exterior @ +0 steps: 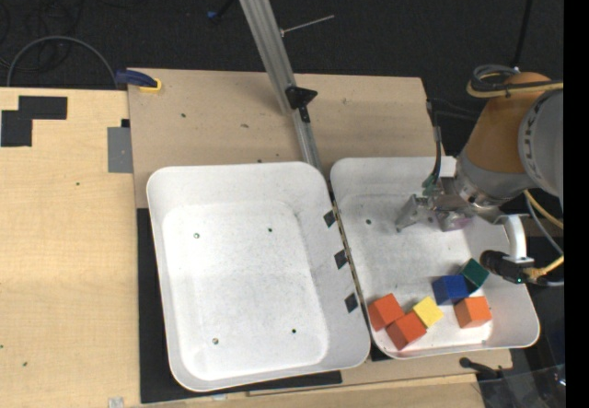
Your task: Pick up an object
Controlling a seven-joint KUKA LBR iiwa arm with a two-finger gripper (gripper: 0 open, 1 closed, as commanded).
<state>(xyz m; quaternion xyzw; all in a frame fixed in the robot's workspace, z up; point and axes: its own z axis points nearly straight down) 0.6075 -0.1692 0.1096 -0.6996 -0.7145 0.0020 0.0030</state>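
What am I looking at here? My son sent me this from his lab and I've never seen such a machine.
It is a single photo from a camera fixed above a bench, looking down at a slant. The grey and orange thing at the right is a robot arm; its gripper, a two-fingered claw, hangs over the right bin. That bin holds small blocks near its front: two orange-red, one yellow, one blue, one green, one orange. The left bin sits beside it. Nothing shows between the fingers.

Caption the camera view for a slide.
Gripper low over the right bin, away from six blocks clustered in its near corner; left bin alongside.
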